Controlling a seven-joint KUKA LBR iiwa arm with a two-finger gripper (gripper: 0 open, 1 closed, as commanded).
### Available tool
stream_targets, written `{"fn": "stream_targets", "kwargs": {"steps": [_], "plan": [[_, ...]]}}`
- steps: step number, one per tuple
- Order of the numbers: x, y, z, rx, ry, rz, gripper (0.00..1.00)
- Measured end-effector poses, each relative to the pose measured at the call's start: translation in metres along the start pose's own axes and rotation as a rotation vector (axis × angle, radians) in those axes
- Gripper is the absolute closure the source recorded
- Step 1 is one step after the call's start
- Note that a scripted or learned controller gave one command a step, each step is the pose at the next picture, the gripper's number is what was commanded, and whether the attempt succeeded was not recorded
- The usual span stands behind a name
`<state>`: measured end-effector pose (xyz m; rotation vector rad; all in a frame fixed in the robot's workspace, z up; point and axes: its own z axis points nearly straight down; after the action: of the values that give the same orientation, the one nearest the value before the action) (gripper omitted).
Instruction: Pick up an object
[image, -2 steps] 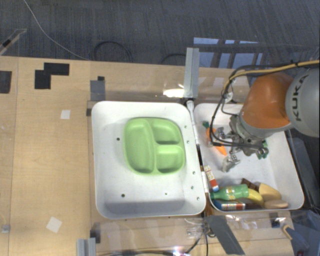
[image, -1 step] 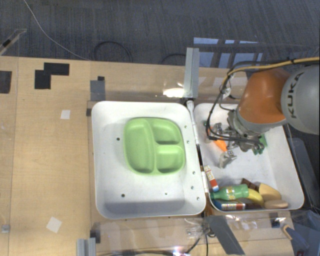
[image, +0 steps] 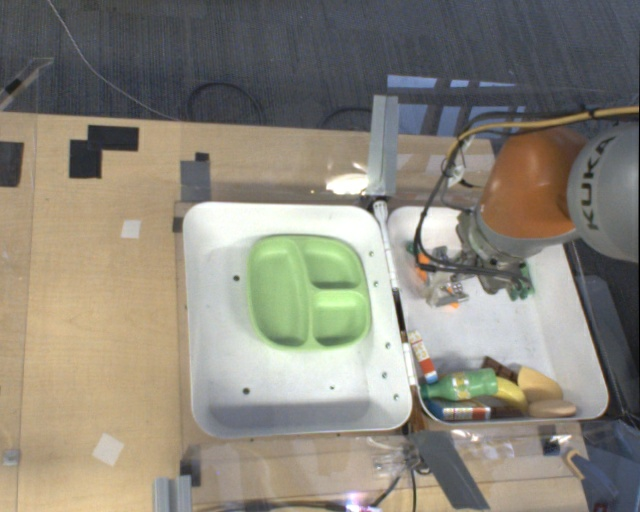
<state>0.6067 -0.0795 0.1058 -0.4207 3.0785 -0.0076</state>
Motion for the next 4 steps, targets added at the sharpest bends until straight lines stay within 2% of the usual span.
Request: {"fn": "stream_targets", "kwargs": {"steps": [1, 2, 3, 4], "plan": [[0.002, -0.100, -0.128, -0.003, 0.017, -0.378, 1.00], [0.002, -0.096, -0.124, -0.010, 0.020, -0.382, 0.00], [0.035, -0.077, 0.006, -0.007, 0.018, -0.349, 0.00], [0.025, 0.003, 0.015, -0.011, 0.014, -0.416, 0.00]]}}
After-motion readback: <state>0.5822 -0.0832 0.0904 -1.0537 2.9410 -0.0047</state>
